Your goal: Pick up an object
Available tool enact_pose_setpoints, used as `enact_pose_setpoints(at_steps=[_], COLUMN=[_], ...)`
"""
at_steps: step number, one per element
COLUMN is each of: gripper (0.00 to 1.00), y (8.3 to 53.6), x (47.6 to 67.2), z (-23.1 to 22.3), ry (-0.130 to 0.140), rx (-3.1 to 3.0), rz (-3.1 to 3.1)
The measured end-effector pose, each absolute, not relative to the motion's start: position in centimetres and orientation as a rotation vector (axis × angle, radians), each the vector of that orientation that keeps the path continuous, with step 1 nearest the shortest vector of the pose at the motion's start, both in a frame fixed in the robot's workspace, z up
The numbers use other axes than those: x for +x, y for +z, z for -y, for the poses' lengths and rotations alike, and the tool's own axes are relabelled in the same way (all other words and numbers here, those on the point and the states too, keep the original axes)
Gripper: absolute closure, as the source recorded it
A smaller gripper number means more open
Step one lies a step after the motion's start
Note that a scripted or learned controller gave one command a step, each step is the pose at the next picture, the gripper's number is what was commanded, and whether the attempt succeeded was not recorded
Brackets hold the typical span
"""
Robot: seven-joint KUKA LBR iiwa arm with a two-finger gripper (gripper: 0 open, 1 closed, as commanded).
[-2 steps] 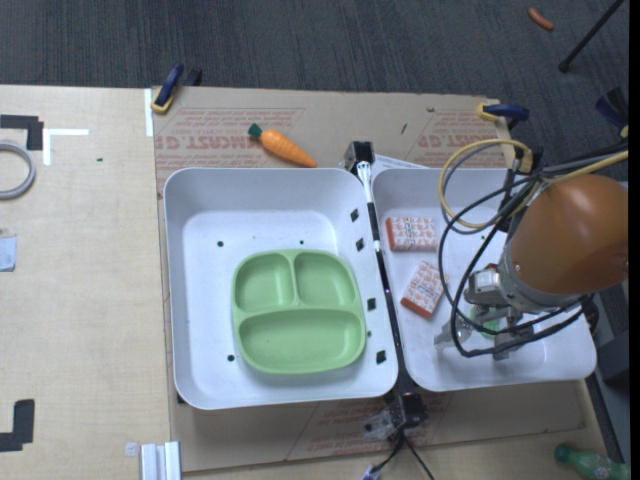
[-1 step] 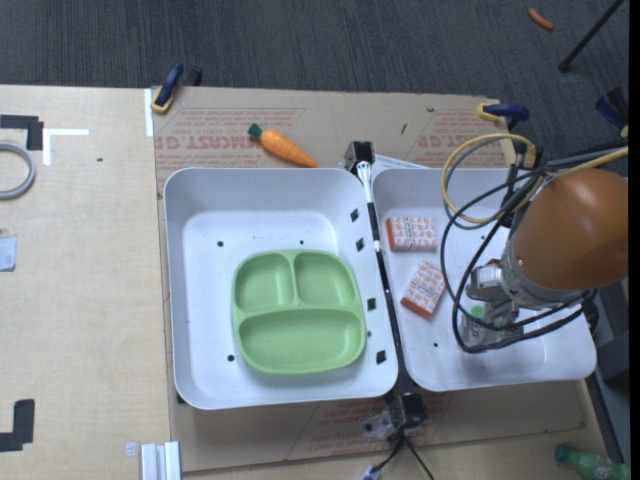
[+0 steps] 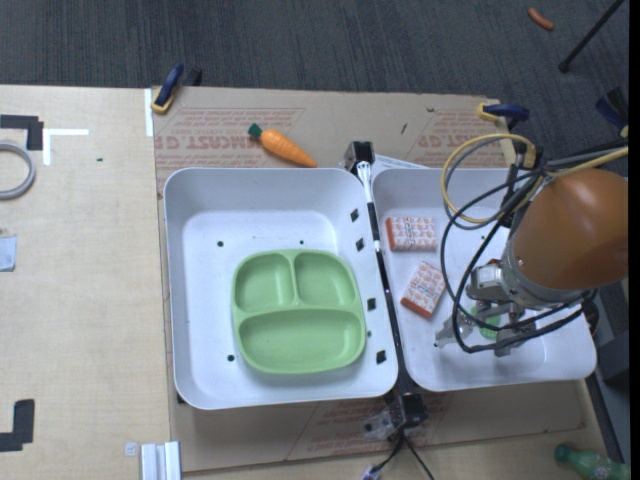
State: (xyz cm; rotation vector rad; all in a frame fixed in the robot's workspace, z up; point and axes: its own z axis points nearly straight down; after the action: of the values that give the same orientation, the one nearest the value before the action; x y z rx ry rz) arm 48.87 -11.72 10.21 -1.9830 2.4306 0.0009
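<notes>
White right bin [image 3: 570,363], end effector [image 3: 492,320] inside

jaws: hidden beneath arm [image 3: 575,233] | green item [image 3: 487,330] under wrist: mostly covered, perhaps a toy | arm cut off right

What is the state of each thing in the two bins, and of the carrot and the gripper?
green divided plate: lies flat in the left bin, right way up.
upper orange packet: lies flat in the right bin, near its back.
lower orange packet: lies tilted, apart from the upper one.
toy carrot: lies on the cardboard behind the left bin.
gripper: low over the right bin, near something green.
</notes>
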Motion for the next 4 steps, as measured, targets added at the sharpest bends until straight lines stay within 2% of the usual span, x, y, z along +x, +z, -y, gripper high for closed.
enact_pose_setpoints(at_steps=[1,2,3,4], gripper=[0.0,0.0,0.0,0.0], y=[9.2,11.7,9.7,19.2], x=[48.4,60.1,60.0,56.1], z=[12.6,15.9,9.1,6.7], ry=[0.001,0.0,-0.005,0.001], rx=[-2.391,-2.548,-2.587,-2.796], rz=[-2.033,-1.831,-1.775,-1.425])
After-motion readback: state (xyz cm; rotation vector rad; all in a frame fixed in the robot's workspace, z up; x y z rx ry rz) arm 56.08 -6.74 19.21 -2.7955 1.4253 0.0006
